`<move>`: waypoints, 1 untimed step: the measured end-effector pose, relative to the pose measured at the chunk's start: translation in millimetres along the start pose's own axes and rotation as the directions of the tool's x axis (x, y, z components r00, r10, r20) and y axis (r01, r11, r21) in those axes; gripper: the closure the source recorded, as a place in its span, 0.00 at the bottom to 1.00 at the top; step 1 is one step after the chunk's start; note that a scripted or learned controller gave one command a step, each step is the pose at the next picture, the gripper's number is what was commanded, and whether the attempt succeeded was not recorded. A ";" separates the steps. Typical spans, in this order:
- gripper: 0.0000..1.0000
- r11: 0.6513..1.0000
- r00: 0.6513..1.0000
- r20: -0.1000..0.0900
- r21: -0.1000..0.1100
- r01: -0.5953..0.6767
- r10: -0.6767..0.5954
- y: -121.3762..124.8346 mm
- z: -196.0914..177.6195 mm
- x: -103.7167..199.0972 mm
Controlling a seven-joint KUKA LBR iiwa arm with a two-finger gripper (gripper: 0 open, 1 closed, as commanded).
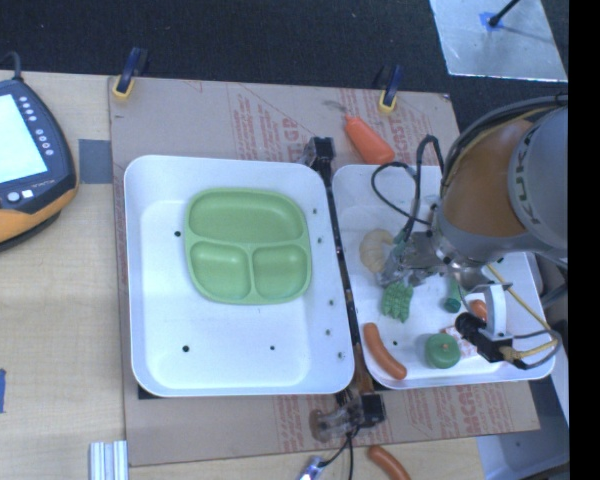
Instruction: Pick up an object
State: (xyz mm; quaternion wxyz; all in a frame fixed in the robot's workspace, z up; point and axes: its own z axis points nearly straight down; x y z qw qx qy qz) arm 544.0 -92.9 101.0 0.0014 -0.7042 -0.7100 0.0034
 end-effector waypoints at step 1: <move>1.00 1.000 1.000 -0.003 -0.005 -0.004 0.004 8.0 -91.3 50.9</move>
